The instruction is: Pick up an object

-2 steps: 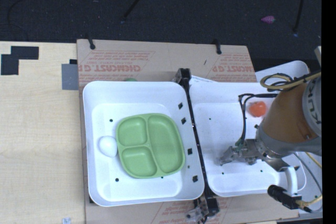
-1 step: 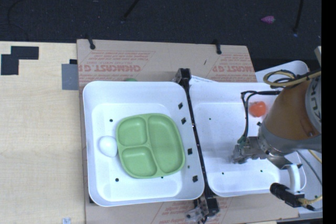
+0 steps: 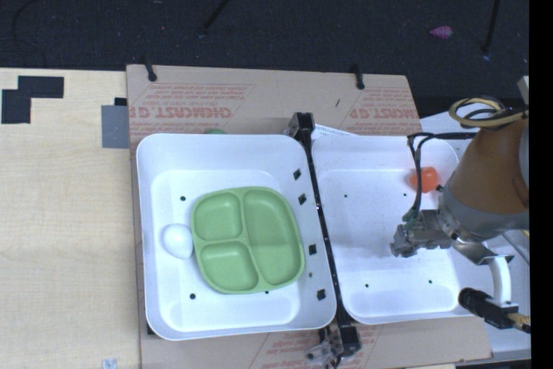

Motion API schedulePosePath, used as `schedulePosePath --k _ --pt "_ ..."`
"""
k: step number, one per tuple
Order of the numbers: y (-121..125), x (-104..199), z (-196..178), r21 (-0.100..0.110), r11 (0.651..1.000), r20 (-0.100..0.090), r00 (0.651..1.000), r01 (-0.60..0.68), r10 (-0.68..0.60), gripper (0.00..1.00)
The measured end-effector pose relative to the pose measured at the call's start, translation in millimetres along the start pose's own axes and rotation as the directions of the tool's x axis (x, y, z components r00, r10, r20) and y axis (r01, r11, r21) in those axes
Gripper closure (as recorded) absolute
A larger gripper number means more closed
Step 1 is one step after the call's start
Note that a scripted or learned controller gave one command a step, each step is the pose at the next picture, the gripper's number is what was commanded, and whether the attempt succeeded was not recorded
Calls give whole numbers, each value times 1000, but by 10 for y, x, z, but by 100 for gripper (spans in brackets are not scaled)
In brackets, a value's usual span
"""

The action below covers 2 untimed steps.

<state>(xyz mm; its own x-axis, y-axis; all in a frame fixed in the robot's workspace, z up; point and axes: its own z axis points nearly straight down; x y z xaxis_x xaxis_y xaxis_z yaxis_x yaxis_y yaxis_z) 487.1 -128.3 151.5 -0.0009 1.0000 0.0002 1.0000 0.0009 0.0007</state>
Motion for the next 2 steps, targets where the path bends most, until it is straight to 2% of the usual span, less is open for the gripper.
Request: schedulePosePath --k 1,2 --pt "66 -88 -566 -2 1000 1 1000 0 0 100" --pt "7 -172 -1055 -1 1000 1 1000 0 0 100"
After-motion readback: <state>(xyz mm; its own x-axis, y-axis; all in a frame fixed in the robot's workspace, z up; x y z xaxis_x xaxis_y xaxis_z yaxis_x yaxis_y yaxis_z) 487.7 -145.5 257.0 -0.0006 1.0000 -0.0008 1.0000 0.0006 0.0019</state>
